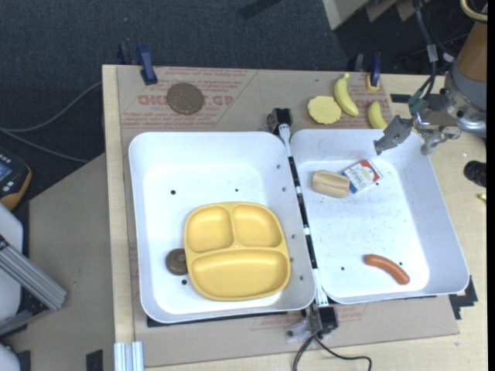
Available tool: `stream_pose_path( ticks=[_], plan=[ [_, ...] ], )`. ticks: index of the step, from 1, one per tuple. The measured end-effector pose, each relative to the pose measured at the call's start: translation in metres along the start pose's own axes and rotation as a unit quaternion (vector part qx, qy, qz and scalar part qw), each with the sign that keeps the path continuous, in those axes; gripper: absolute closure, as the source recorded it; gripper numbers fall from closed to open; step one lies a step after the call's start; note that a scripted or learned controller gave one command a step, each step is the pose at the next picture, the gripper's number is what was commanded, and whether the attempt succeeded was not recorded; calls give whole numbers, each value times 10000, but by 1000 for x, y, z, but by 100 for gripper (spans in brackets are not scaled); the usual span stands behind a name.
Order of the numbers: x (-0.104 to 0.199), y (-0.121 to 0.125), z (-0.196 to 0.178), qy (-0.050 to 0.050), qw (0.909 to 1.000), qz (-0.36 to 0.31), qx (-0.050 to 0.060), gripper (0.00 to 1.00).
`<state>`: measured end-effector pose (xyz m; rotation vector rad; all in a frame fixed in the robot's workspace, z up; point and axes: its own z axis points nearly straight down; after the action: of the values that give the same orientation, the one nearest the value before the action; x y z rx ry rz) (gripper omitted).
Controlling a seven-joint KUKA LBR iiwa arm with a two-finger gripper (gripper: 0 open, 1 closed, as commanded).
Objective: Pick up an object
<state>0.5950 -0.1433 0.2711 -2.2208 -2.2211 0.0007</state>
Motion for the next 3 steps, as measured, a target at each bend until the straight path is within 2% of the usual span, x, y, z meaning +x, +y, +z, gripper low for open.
stream_pose_path(
  ticks=[1, 2, 3],
  plan=[
    [-21, 16, 138, 10, 10000, 8, 44, 0],
    [27, 76, 185, -33, 10000, -33, -56, 0],
    [25, 59, 179, -23, 10000, -7, -90, 0]
  ],
)
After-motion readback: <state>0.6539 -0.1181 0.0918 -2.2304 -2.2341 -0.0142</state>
